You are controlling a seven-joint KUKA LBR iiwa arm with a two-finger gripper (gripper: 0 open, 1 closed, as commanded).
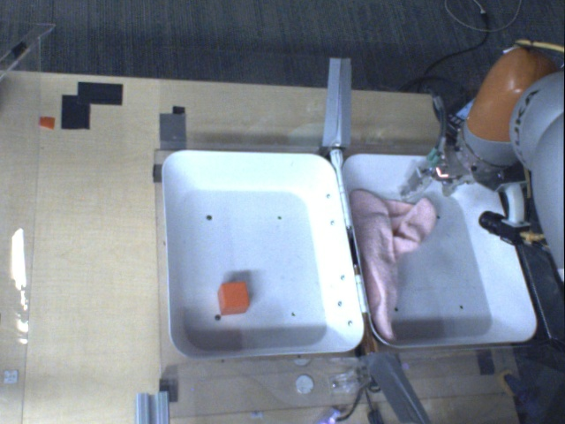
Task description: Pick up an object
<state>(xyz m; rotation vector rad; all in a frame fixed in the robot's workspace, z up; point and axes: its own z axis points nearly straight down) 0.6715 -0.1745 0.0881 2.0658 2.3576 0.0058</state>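
While the arm reaches in from the right, its gripper (430, 177) hangs over the far corner of the right-hand bin (508, 329), fingertips low and right at the upper edge of the pink cloth (388, 237). The top of the cloth looks bunched just below the tips — whether fabric is actually pinched between them, I cannot tell, and the fingers are too small and blurred to call wide or narrow.

So the step looks like the grasp itself, or the instant before it. If the cloth is the target, the next move calls for a firm close on that raised fold and then a straight lift, high enough that the long tail draped along the dividing wall clears the rim.

Well away to the gripper's left, in the left-hand bin (190, 179), an orange block (234, 298) sits alone near the front — the other candidate, untouched.

Writing or brand marks? None readable anywhere on bench, bins or arm.
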